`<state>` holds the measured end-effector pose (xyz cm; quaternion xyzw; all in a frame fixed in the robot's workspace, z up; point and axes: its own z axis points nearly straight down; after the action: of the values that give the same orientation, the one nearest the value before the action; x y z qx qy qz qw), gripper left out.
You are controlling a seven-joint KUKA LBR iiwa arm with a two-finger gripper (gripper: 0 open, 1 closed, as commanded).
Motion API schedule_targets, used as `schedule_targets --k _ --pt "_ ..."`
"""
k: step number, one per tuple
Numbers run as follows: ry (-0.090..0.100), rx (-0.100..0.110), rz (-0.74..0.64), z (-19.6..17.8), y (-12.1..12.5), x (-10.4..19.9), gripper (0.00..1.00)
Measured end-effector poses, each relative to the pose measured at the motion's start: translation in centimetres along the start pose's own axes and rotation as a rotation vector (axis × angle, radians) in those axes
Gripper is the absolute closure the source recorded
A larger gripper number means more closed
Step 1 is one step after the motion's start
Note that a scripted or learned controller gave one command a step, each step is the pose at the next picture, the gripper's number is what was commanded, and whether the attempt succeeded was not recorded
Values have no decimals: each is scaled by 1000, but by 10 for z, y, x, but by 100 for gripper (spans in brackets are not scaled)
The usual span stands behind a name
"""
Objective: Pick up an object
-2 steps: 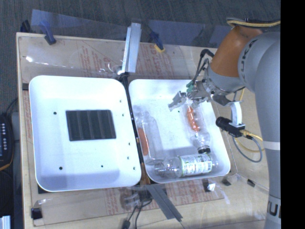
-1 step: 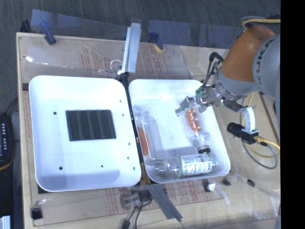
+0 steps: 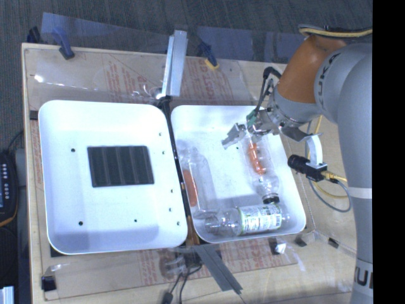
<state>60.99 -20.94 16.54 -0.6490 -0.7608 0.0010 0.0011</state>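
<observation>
Dark grey carpet surrounds a pale wooden desk [image 3: 95,68] that is covered with clear plastic sheeting and carries two shallow white bins side by side. At the left, the left bin [image 3: 63,227] holds a dark ribbed rectangular panel [image 3: 120,166] lying flat near its middle. A metal bar [image 3: 174,62] stands at the far end of the seam between the bins. To the right of the seam, the right bin [image 3: 215,116] holds several clear plastic bottles. One clear bottle with an orange strip [image 3: 192,181] lies along the bin's left wall. A bottle with a printed label [image 3: 256,220] lies on its side along the near wall, its dark cap pointing up toward the next bottle. A clear bottle with orange contents [image 3: 258,163] lies lengthwise by the right wall. The gripper [image 3: 243,132] hovers over the far end of that bottle, at the upper part of the right bin; whether its fingers are apart or together cannot be told, and no object is seen between them. The grey arm [image 3: 345,75] with its orange band [image 3: 300,68] reaches in from the right.
</observation>
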Motion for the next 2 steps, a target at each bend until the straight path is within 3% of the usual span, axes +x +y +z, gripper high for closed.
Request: schedule_targets --k 1,2 --pt "0 0 76 -69 -70 10 0" --pt "-1 0 31 -40 -42 6 0"
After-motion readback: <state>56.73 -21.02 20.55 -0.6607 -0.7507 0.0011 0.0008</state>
